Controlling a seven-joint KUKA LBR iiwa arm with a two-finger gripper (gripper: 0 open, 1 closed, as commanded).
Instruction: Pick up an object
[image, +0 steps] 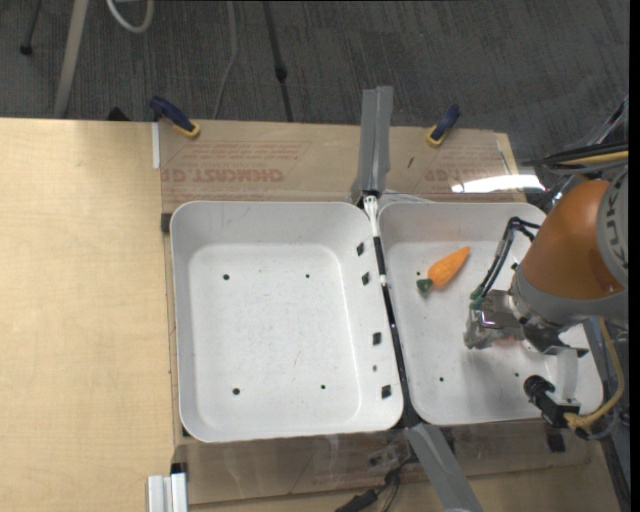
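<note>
Though fingers indistinct — gripper (483, 328) beside carrot (446, 268).

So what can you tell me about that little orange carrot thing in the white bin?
The small orange toy carrot has a tapered body and a dark green stub at its lower-left end. It looks like plastic or foam. It lies flat and slanted on the floor of the right-hand shallow white bin, in its upper part, touching nothing else. The two-finger gripper is below and right of it, apart.

faint reddish print on cardboard sheet (330, 165), upside down, unreadable
</note>
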